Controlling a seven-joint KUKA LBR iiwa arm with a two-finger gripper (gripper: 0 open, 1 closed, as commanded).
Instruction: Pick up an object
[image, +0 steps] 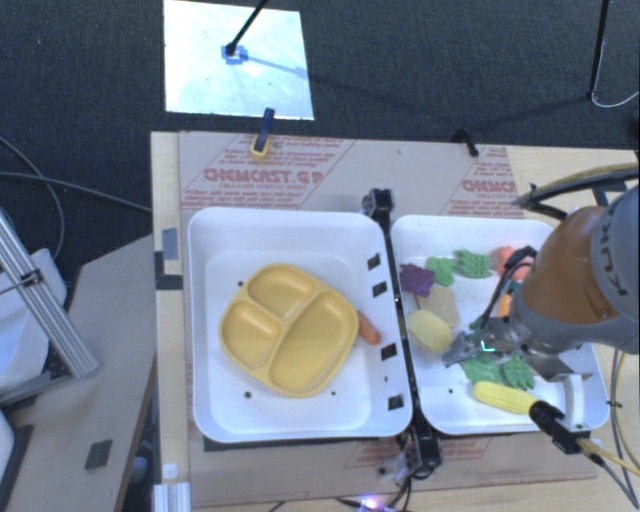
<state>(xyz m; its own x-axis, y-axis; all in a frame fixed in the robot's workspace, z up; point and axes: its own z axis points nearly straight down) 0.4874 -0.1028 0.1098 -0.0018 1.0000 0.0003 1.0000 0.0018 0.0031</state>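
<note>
My gripper (467, 349) hangs low in the right bin (470, 427), just right of a pale yellow lemon-like toy (429, 329) and above a green leafy toy (498, 371). A yellow corn cob (505, 398) lies at the front of this bin. Purple grapes (416, 279), a beige piece (442, 304), two green toys (441, 270) (473, 263) and an orange-red piece (503, 256) sit toward the back. The arm's orange band (565, 270) covers the bin's right side. I see nothing clearly between the gripper's tips.
The left bin (215, 290) holds a yellow divided plate (290, 328) with a small orange carrot (369, 330) beside it. A black divider (395, 320) runs between the bins. Cables (570, 190) cross at the right.
</note>
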